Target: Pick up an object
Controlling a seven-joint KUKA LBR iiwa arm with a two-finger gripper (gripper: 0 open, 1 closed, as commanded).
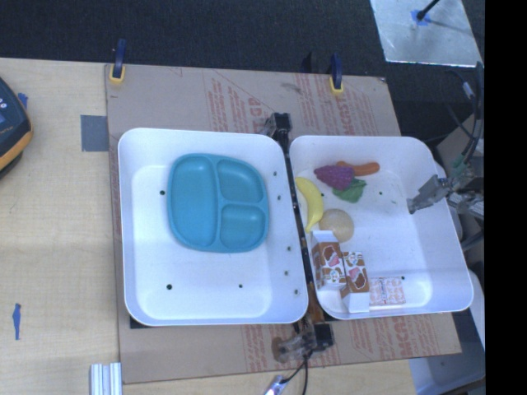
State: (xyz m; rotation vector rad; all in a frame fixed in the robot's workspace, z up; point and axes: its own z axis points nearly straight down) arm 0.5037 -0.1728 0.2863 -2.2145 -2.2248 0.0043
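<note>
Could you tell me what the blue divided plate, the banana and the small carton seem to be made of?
The blue divided plate looks like moulded plastic: one even colour, matte, with soft rounded ridges. The banana is probably a plastic toy, uniformly yellow and smooth, though real fruit cannot be excluded. The small carton seems printed cardboard, with flat faces, folded edges and brown-and-white graphics.

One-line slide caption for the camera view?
Gripper at right bin's right edge; banana, grapes, cartons inside; blue plate in left bin.
</note>
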